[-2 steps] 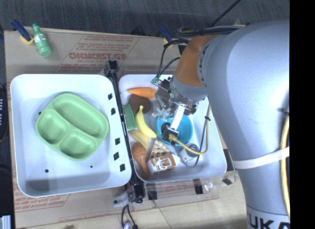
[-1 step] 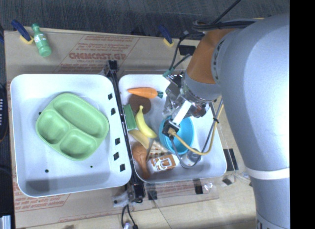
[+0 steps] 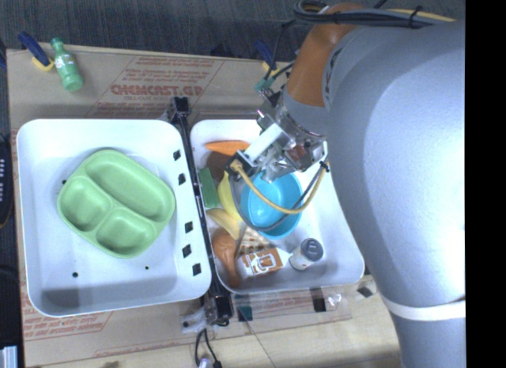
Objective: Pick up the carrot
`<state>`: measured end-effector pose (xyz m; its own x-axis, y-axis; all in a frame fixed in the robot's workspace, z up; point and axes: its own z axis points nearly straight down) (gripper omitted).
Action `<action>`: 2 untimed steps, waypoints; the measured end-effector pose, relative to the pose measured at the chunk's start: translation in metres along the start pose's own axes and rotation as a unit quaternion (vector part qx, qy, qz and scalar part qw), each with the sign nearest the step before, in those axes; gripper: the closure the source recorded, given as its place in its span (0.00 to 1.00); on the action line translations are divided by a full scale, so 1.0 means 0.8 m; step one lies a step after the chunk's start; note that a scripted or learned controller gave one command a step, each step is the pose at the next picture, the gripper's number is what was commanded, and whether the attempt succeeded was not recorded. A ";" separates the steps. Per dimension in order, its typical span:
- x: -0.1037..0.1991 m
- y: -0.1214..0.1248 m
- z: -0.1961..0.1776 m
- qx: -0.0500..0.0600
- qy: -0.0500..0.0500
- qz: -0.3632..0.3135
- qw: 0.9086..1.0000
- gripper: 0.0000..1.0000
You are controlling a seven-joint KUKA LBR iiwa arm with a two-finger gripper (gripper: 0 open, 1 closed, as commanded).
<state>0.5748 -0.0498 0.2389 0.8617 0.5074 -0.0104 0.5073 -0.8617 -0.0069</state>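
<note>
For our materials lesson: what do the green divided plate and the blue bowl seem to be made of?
Green three-compartment plate: probably moulded plastic, matte; even colour, soft rounded ridges.
Round blue bowl: likely plastic, glossier; a bright highlight along its rim.

Perhaps "CHEMCAST GP" on cardboard (image 3: 158, 81)

Brown table (image 3: 150, 81) with red printed lettering, spanning the frame's left and middle. Directly on it, two shallow white bins side by side: left bin (image 3: 39, 200) filling the left-centre, right bin (image 3: 340, 256) at the middle, partly under the arm. Between them, a black divider strip (image 3: 190, 192) along the touching edges. At upper left, lying on the table, a small green bottle (image 3: 67, 66), and just beside it a blue clip (image 3: 33, 48) with a yellow piece.
</note>
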 end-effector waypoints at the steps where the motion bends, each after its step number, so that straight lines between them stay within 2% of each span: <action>1: -0.060 -0.046 -0.037 0.002 0.002 -0.010 1.000 1.00; 2: -0.130 -0.018 -0.019 0.003 0.000 0.133 0.991 1.00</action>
<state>0.4780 -0.0904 0.2554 0.9648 0.2625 -0.0126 0.2624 -0.9649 -0.0095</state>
